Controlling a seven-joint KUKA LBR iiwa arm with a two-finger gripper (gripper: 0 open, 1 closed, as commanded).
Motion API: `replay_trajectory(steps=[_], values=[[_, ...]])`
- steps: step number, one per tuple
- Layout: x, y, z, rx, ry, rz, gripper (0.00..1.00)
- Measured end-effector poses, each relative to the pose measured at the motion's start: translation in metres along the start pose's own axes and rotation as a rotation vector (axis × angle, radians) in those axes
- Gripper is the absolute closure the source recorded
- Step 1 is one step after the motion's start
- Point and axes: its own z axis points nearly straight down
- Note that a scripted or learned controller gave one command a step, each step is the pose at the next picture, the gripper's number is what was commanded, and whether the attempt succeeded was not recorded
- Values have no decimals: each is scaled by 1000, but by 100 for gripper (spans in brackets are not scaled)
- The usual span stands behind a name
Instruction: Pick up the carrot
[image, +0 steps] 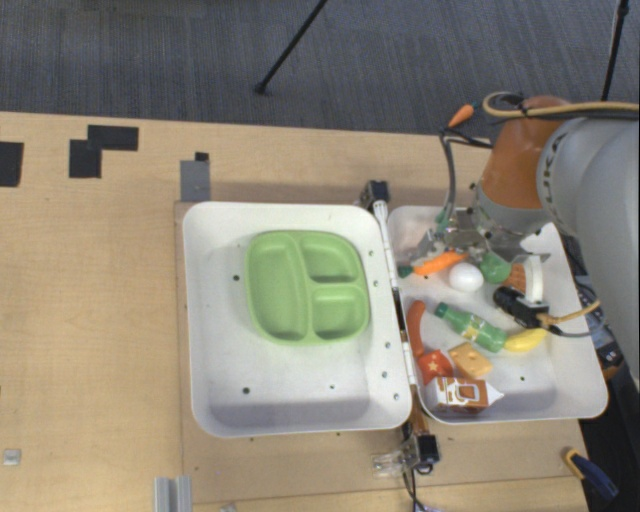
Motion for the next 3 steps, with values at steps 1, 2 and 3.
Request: replay_trajectory(steps=[1,2,3], values=[[-1,4,1,-1,-1,-128,0],[3,1,-5,21,12,-130,100],[42,-82,-82,21,5,-176,100]])
